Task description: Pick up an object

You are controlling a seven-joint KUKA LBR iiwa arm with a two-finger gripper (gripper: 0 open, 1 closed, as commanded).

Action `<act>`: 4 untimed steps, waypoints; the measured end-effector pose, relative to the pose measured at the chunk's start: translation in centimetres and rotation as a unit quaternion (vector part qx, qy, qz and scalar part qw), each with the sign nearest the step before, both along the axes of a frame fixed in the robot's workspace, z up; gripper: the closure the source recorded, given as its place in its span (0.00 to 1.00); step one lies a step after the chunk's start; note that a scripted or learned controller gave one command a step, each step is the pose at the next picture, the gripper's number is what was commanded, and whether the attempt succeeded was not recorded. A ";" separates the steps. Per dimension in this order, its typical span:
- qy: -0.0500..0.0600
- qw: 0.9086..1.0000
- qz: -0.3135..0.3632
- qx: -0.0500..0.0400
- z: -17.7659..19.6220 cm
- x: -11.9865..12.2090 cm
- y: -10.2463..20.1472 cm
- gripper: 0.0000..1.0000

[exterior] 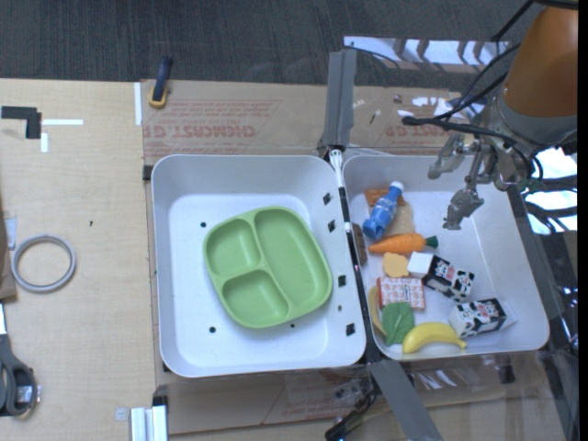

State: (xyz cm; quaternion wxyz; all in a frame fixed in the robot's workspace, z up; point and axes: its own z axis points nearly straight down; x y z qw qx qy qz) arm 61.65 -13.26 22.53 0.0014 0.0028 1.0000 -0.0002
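The right bin (514,246) holds several toy foods: a blue bottle (384,209), an orange carrot (402,243), a red-and-white box (401,292), two cow-patterned cartons (450,277) (478,315), a green leaf (397,322) and a yellow banana (432,338). My gripper (448,191) hangs over the bin's far right part, above bare white floor, to the right of the bottle and apart from it. It stands open with nothing between its fingers.
The left bin (175,246) holds a green divided plate (266,266). A metal divider (338,108) runs between the bins at the back. On the wooden bench at the left lie a grey ring (41,263) and scissors (14,384). Cables trail at the right by the arm.
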 end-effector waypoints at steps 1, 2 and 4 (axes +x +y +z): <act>-0.002 1.000 -0.025 0.000 -12.9 1.1 2.2 0.00; -0.004 1.000 -0.024 -0.001 -11.8 1.2 2.3 1.00; -0.001 0.995 0.096 0.000 -3.3 -0.6 7.4 1.00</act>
